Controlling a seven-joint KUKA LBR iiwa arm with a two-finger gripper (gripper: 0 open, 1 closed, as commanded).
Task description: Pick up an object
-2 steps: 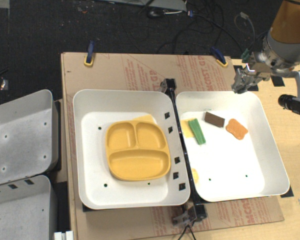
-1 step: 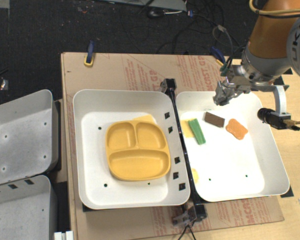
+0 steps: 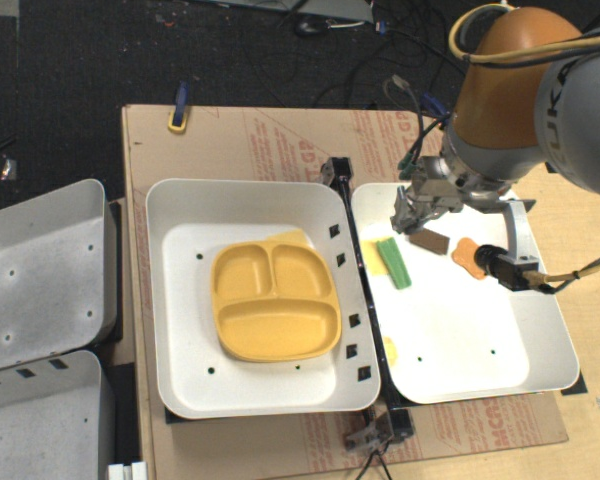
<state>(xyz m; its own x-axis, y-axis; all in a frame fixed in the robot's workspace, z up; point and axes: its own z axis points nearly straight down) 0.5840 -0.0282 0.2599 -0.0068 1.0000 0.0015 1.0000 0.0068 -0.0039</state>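
The gripper [image 3: 417, 218] hangs low over the right bin [image 3: 480, 353], just above the brown block's [image 3: 431, 241] left end (whether it is open or closed I cannot tell). The green block [image 3: 393, 263] lies just left, an orange piece [image 3: 468, 257] right. Best to descend centred on the brown block, clear of both neighbours.

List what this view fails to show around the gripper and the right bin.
- Gripper: its state is lost in dark clutter, camera view.
- Brown block: near end sits under the gripper; contact unclear.
- Orange piece: partly covered by a black cable fitting.
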